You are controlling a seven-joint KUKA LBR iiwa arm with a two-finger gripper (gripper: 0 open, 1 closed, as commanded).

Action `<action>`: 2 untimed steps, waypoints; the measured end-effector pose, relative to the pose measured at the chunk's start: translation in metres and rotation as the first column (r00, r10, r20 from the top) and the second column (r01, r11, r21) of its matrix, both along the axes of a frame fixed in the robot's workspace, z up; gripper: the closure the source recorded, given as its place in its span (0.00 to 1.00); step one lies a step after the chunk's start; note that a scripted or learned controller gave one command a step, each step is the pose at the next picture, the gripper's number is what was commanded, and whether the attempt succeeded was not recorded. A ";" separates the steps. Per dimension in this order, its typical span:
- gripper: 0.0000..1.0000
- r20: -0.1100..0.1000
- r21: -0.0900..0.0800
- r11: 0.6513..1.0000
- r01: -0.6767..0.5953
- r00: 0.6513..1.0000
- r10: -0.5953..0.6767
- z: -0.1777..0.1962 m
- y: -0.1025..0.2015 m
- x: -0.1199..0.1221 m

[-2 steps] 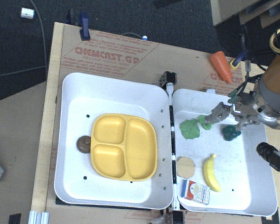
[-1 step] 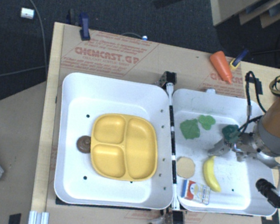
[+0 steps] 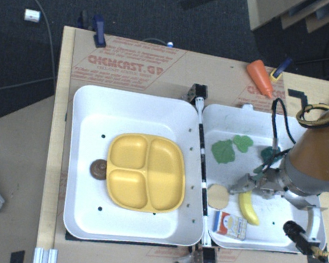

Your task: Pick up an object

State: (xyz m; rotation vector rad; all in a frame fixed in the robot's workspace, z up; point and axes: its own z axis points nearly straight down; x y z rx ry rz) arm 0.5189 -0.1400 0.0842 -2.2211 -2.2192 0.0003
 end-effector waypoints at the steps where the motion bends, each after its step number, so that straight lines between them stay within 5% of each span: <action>1: 1.00 0.002 0.000 1.000 0.000 1.000 0.000 0.010 0.000 0.001; 2: 1.00 0.004 0.000 1.000 -0.003 1.000 0.003 0.101 0.081 0.034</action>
